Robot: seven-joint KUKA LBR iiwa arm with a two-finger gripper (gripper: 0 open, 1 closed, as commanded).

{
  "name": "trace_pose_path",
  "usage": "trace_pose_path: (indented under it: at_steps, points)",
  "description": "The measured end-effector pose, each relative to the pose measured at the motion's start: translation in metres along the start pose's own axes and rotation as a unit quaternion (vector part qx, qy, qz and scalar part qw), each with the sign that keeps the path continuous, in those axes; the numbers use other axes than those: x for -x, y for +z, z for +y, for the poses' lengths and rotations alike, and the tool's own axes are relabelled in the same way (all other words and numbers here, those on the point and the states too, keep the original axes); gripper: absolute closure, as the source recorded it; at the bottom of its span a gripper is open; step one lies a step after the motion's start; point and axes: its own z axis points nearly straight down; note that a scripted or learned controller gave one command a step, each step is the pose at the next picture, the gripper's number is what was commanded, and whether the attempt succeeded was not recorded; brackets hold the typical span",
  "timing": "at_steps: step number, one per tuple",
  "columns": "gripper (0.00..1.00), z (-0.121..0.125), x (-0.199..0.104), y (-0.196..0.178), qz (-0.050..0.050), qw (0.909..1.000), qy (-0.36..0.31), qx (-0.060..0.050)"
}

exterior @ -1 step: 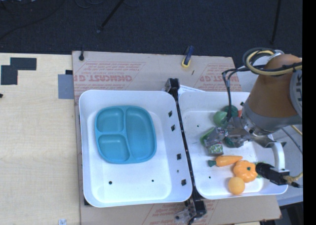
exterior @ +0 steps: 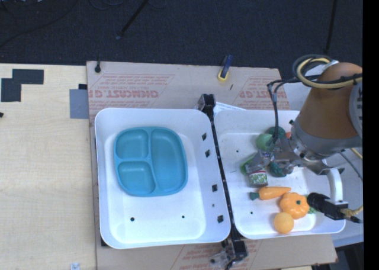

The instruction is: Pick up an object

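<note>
My gripper (exterior: 261, 163) reaches down into the right bin (exterior: 237, 127) from the right, near the bin's middle. Just below it lies a small green and white item (exterior: 257, 177), very close to the gripper; whether they touch is unclear. A green round object (exterior: 263, 140) sits just above the gripper, and a dark teal object (exterior: 277, 169) lies right beside it. Toward the front of the bin lie an orange carrot (exterior: 273, 192), an orange pumpkin (exterior: 294, 204) and a yellow-orange ball (exterior: 283, 222).
The left bin (exterior: 109, 215) holds a blue divided plate (exterior: 150, 161). A raised divider (exterior: 217, 162) separates the two bins. The arm's orange band (exterior: 328, 103) hangs over the right bin's far right side.
</note>
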Motion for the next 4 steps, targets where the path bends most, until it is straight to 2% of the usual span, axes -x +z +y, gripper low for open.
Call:
trace_pose_path:
  at_steps: [2, 3, 4]
  points:
    - [0.0, -0.003, 0.015, 0.112, 0.001, 1.0, 0.0, -0.002]
    - [0.0, -0.004, 0.015, 0.116, 0.0, 1.0, 0.002, 0.0]
    - [1.0, -0.003, 0.016, 0.104, 0.001, 1.0, 0.006, 0.0]
